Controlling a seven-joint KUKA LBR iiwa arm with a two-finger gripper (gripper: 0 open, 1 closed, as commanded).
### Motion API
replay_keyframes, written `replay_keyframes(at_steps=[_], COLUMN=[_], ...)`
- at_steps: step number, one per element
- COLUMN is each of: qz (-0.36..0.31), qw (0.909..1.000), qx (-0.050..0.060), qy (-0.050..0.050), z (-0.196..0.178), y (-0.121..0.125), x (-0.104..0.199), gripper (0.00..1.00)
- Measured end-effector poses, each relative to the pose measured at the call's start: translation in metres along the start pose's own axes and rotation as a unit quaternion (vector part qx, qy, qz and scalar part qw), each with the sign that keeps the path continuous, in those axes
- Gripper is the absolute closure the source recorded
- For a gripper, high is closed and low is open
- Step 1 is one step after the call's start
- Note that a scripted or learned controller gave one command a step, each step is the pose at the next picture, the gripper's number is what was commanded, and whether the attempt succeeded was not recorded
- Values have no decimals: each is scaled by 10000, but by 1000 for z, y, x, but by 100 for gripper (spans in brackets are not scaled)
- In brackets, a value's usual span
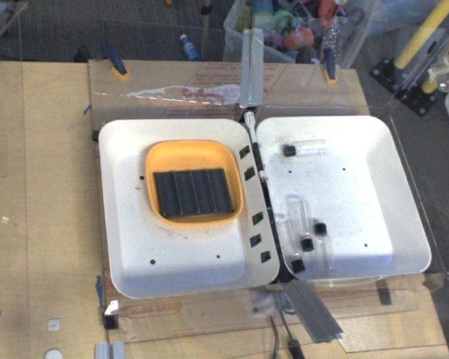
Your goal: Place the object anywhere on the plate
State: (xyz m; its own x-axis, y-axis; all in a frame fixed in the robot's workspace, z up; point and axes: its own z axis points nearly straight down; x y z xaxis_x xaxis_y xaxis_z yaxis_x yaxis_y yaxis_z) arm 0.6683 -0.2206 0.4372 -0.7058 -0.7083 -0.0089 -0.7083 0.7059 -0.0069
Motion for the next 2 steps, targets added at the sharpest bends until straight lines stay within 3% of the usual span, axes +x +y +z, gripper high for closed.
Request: replay_keyframes(at_steps=[1, 2], qz=[-145, -2054], qw=[9999, 9787], qx=[-1, -12], qy=[0, -1], z=[0, 1], y=[0, 0], x=[0, 0], gripper=[100, 100])
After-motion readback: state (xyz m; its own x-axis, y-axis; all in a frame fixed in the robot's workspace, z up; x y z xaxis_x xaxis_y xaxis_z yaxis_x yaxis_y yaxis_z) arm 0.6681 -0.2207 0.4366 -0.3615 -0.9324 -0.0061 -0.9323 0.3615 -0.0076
